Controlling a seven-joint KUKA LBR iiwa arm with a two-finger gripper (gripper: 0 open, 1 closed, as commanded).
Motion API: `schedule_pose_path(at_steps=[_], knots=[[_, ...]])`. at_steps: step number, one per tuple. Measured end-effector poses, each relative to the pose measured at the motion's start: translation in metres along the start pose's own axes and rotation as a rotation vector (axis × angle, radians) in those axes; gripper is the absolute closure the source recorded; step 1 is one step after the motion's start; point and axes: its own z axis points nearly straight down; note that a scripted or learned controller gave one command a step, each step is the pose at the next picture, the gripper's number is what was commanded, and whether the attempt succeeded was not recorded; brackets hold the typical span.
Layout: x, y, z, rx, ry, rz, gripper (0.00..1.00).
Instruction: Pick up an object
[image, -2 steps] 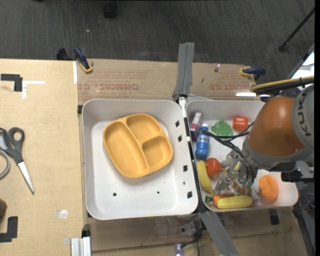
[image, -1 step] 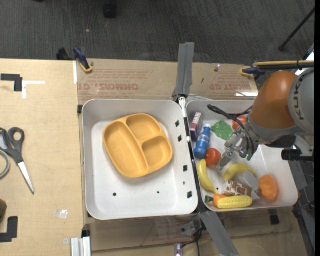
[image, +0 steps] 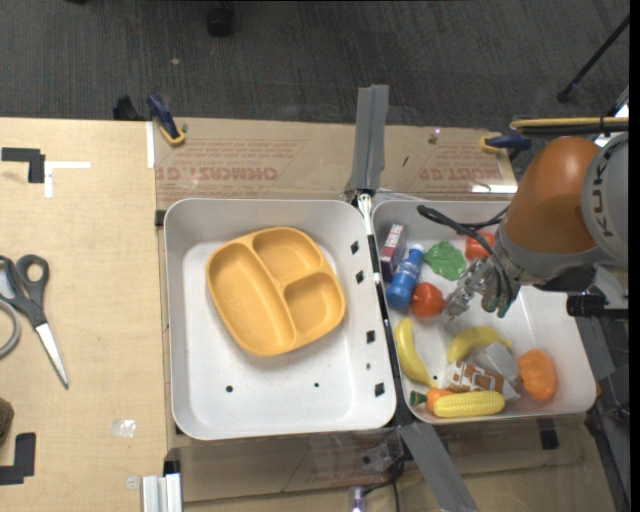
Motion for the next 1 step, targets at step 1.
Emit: schedule_pose_path(at_steps=[1], knots=[[0.0269, 0.0140, 0.0104, 0.001, 0.007, 0.171, 1.00]])
